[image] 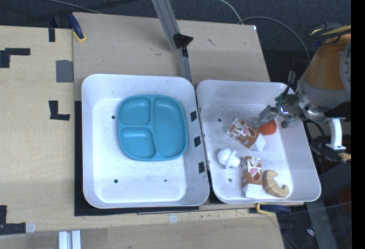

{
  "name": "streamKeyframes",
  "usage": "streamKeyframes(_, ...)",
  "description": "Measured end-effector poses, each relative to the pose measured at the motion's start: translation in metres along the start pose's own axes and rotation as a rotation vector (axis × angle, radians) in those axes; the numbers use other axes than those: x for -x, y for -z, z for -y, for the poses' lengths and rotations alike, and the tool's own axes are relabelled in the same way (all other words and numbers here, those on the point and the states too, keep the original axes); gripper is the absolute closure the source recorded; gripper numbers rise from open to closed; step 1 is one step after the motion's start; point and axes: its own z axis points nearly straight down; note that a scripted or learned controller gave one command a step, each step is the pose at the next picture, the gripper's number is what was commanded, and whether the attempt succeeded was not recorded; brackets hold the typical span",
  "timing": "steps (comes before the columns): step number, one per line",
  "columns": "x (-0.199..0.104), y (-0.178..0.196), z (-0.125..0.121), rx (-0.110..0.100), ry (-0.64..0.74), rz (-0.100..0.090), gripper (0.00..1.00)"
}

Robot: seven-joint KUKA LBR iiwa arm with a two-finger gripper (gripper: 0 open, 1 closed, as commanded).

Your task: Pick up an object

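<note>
Red ball [268, 127] lay in the right bin [296, 151], just under the claw [278, 113]. I could not tell its grip. A blue plate [152, 127] sat in the left bin [97, 145].

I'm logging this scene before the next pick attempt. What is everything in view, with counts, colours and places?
shallow white plastic bins: 2, white, side by side on the bench.
divided blue plastic plate: 1, teal blue, three compartments, in the left bin.
brown and white printed packets: 2, one mid right bin, the other nearer its front edge.
small orange-red round object: 1, right bin, beside the upper packet, at the claw.
small white lumpy object: 1, white, right bin, left of the lower packet.
tan curved pastry-like piece: 1, right bin's front corner.
grey metal rail: 1, slanting down to where the bins meet.
arm's claw: 1, grey, over the right bin's right side.
</note>
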Motion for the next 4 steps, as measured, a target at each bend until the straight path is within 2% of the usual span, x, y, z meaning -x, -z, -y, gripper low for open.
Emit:
streamKeyframes(1, 0.002, -0.038, -0.006, 0.01, 0.0, -0.003, 0.0)
streamKeyframes(2, 0.002, -0.026, -0.007, 0.012, 0.002, 0.0, 1.0)
streamKeyframes(4, 0.001, 0.067, -0.006, 0.01, 0.001, 0.002, 1.0)
